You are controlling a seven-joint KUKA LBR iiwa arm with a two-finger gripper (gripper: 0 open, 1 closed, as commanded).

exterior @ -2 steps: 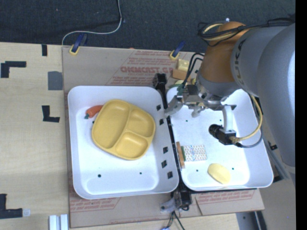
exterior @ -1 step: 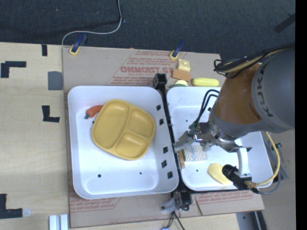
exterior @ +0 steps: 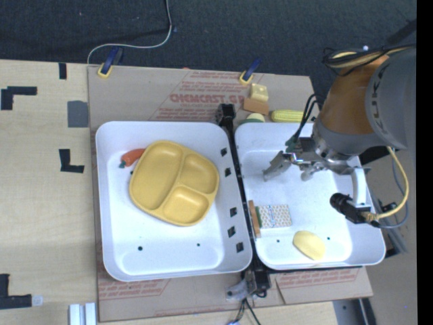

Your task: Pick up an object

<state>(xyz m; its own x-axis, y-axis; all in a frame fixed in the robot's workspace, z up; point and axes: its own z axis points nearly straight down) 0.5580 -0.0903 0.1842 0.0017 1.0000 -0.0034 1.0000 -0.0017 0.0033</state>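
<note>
My gripper (exterior: 292, 170) hangs over the upper middle of the right bin (exterior: 352, 256), its two grey fingers (exterior: 273, 167) spread apart with bare white floor between them. Nothing is held. A small patterned packet (exterior: 274, 217) lies on the bin floor below the gripper, against the left wall. A pale yellow lemon-shaped object (exterior: 310, 244) rests near the bin's front edge. In the left bin (exterior: 115, 249) a yellow divided plate (exterior: 174, 182) lies tilted, and an orange carrot-like piece (exterior: 131, 157) pokes out from under its upper left edge.
Behind the bins on the cardboard sit a wooden block (exterior: 256, 100), a corn cob (exterior: 287, 116) and a small pale green item (exterior: 254, 118). The arm's grey and orange body (exterior: 358, 107) covers the right bin's upper right corner. A black cable (exterior: 352, 208) hangs by the bin's right wall.
</note>
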